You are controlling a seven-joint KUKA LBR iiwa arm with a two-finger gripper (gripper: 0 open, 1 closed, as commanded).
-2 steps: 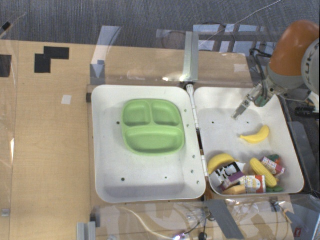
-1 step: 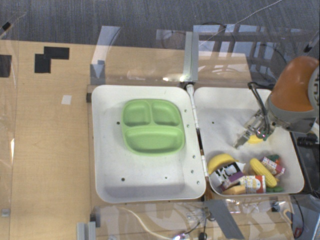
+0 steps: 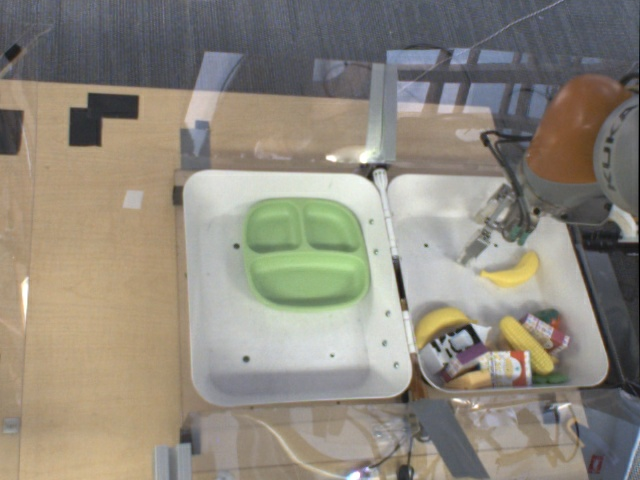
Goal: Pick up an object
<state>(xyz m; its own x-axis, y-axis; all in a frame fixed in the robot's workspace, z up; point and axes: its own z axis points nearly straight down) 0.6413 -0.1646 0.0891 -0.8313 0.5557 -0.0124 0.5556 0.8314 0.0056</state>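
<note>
Nearest the camera, the near edge of the right bin (image 3: 590, 363) is crowded: a yellow-and-black toy (image 3: 445, 330) lies by the near left corner, a small bottle with a red label (image 3: 497, 369) lies just beside it, and a corn cob (image 3: 527, 344) and a small red-and-green packet (image 3: 549, 330) sit toward the near right corner. They touch or overlap one another, so none stands clear.

Further back, toward the middle of that bin, a banana (image 3: 511, 270) lies alone on the white floor, apart from the pile. Just behind it, on its left, hangs the claw (image 3: 484, 240), tilted down. Its fingers look slightly parted with nothing between them, though they are small and hard to read. Its tips are near the banana's left end but seem short of touching it.

In the left bin (image 3: 200, 298) a green divided plate (image 3: 305, 252) rests toward the far half.

Judging by this, nothing has been lifted yet. The grasp and the lift remain, and the banana looks the likeliest target.
</note>
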